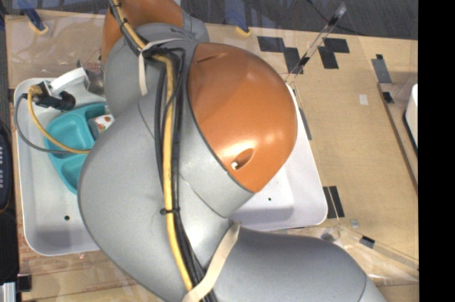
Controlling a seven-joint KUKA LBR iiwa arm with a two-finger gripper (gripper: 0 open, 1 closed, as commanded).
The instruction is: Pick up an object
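Observation:
My grey and orange arm (213, 151) covers most of the view and reaches to the upper left, over the left white bin (32, 222). The gripper (91, 79) sits at the bin's far end, largely hidden behind the wrist. Just below it, inside that bin, lies a teal plastic object (70, 141). A small white and orange item (104, 122) rests at the teal object's right edge, next to the arm. Nothing can be seen held in the gripper.
A corner of the right white bin (302, 183) shows beneath the arm. The tan bench (355, 137) with black tape marks (284, 50) extends to the right. A thin dark rod (316, 45) stands near the back.

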